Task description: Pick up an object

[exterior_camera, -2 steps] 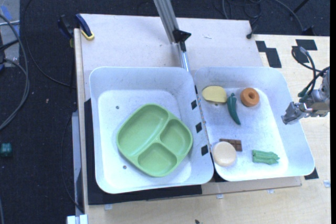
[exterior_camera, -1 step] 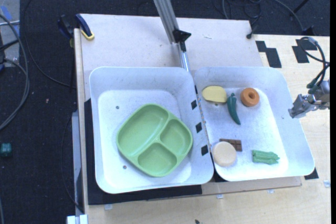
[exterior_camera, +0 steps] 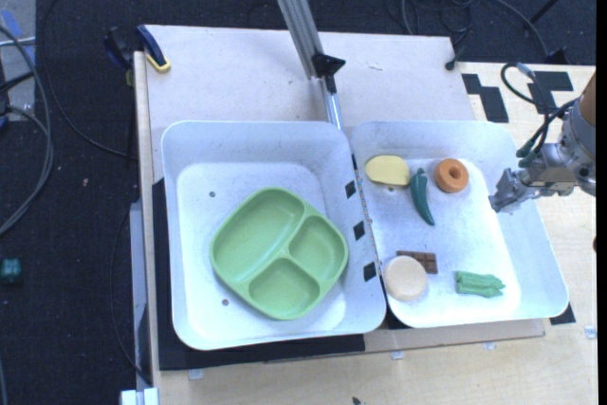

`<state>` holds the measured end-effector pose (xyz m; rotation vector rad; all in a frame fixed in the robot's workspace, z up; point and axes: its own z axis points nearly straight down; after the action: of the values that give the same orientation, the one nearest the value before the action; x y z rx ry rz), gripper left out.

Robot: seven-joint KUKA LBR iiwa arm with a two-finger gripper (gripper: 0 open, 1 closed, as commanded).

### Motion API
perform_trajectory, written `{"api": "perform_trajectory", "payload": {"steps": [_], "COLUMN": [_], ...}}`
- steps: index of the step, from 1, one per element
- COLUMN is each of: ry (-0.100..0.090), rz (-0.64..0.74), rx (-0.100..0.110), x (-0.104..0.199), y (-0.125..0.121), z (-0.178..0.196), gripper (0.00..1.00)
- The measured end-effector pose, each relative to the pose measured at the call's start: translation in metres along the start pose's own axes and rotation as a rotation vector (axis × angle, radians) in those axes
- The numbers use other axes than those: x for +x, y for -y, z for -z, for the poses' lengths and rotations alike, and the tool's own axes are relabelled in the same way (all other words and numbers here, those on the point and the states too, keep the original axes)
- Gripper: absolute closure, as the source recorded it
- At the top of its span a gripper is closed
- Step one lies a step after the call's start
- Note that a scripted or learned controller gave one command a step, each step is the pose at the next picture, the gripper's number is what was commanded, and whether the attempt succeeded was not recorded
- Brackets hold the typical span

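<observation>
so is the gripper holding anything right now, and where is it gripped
Nothing is held. The gripper sits at the right rim of the right bin, with no object between its fingers; the toy foods lie apart from it on the bin floor.

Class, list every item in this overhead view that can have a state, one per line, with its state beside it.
green divided plate: upright in the left bin, compartments bare
yellow piece: lying flat, right bin
orange ring: lying flat, hole up
dark green pepper: on its side
round cream piece: resting against the brown block
light green piece: lying flat
gripper: over the right bin's right edge, carrying nothing visible
</observation>
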<state>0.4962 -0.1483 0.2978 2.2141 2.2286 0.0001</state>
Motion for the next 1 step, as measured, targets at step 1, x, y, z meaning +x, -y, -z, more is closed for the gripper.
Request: {"api": "perform_trajectory", "payload": {"steps": [1], "ry": [0.0], "rz": [0.0], "rx": [0.0], "x": [0.0513], "y": [0.0021], "z": [-0.001], "gripper": [1.0]}}
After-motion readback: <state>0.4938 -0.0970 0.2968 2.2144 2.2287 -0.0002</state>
